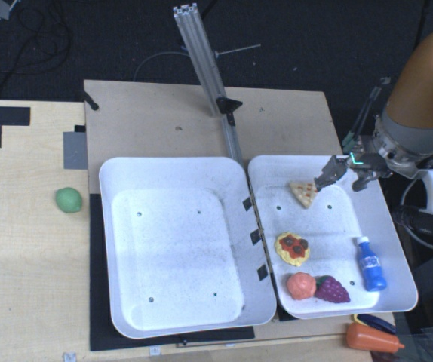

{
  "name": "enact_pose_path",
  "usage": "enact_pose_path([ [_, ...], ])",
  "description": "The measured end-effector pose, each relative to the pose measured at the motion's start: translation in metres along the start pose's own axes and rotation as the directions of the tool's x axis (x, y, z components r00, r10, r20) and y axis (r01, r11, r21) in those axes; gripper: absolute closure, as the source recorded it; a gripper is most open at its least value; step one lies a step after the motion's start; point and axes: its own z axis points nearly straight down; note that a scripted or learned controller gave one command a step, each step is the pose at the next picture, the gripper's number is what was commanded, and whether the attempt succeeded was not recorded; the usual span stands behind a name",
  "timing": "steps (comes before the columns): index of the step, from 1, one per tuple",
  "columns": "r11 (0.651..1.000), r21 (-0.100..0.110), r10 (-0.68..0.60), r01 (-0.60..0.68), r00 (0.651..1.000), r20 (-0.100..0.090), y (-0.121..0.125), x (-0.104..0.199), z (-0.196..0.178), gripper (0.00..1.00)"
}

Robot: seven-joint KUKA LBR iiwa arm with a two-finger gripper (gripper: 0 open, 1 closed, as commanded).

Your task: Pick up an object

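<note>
Toys in right bin (397,292), four, one waffle slice (304,193), claw (345,173) beside

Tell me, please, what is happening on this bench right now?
A KUKA arm reaches in from the right, and its gripper hovers over the far part of the right bin, next to a toy pizza slice. It holds nothing between its fingers. Nearer in the same bin lie a small round pizza, a peach, purple grapes and a blue bottle. A green ball sits on the bench, left of the left bin.
</note>
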Motion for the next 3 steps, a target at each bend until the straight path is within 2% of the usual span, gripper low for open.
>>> enact_pose_path([
  [1,1.000,0.000,0.000,0.000,1.000,0.000,0.000,0.000,0.000,0.00],
  [2,1.000,0.005,0.000,0.000,1.000,0.000,0.009,-0.002,0.057,0.00],
  [3,1.000,0.004,0.001,-0.001,1.000,-0.001,0.005,0.006,0.104,0.00],
])
